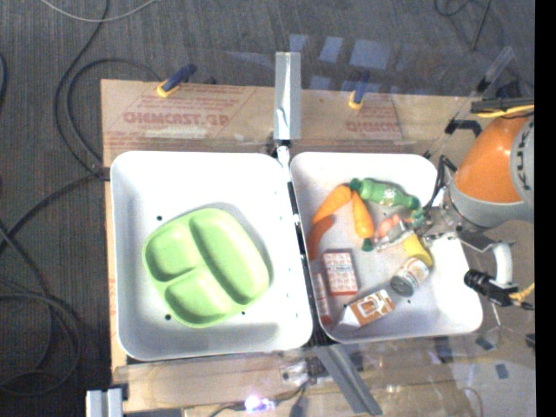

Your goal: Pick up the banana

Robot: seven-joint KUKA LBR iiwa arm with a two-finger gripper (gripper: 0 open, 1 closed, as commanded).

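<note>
The banana [420,252] lay in the right bin [452,307], near its right wall, a smooth yellow bit half hidden under the claw [423,226]. The claw sat low over the pile there, and I could not tell if it was apart or together. The arm [491,174] had a round, shiny orange band and came in from the right. Next to the banana were two smooth orange carrots [334,205], pointed at one end, a crinkly green thing [388,194], a small round can [407,278], a flat red box [340,270] and a little brown carton [372,307]. These things sat close together, some touching. The bottom right corner of that bin had bare white floor. The left bin [130,189] held a soft green tray [207,266] with three rounded parts and lots of room around it. Both bins sat on a brown cardboard surface [182,115].
</note>
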